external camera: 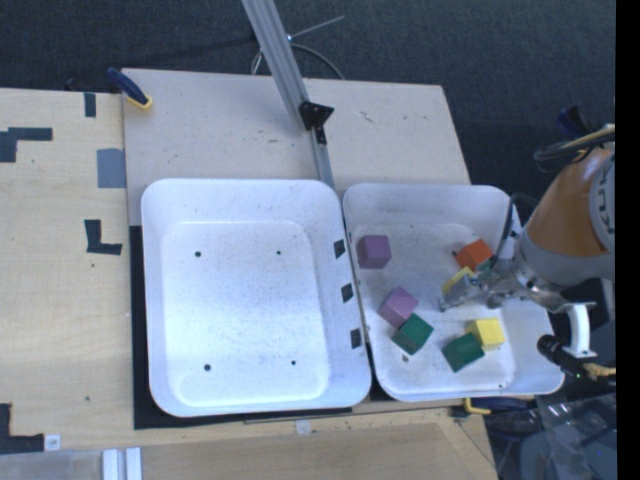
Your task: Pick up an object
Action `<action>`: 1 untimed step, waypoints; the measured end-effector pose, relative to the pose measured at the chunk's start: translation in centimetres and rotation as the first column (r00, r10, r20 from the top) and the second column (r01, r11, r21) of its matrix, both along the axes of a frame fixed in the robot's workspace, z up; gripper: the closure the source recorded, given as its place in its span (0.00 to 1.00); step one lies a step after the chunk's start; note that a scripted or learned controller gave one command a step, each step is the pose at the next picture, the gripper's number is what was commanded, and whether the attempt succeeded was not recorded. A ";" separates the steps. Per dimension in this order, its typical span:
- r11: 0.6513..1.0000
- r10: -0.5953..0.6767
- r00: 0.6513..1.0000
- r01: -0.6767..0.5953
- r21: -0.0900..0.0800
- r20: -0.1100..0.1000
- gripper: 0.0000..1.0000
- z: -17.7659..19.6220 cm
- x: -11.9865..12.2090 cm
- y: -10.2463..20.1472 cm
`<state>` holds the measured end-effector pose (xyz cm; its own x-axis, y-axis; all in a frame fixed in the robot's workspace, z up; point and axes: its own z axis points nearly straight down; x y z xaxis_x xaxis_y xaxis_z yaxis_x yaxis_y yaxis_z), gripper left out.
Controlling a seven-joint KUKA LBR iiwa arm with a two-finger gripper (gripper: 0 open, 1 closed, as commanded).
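Arm low over the right-hand shallow white bin (430, 200), gripper (462, 290) among the blocks.

Grey arm with orange band (565, 218) enters from 3 o'clock. The gripper sits down inside the bin; whether it is open, closed or gripping anything, I cannot tell. A small yellowish piece (458, 280) lies right at its tip. Orange block (474, 255) just at 1 o'clock of the tip. Yellow cube (489, 332) at 5 o'clock, touching a dark green cube (462, 351). Second dark green cube (412, 333) at 8 o'clock, against a pale purple cube (398, 304). Another purple cube (374, 251) stands apart at 10 o'clock. Left-hand shallow white bin (245, 193) adjoins at 9 o'clock.
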<state>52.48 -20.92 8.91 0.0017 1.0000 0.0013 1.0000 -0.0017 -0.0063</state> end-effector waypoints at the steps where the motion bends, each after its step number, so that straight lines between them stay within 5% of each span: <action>1: 1.000 0.007 1.000 -0.007 -0.005 0.015 0.00 6.1 6.8 0.1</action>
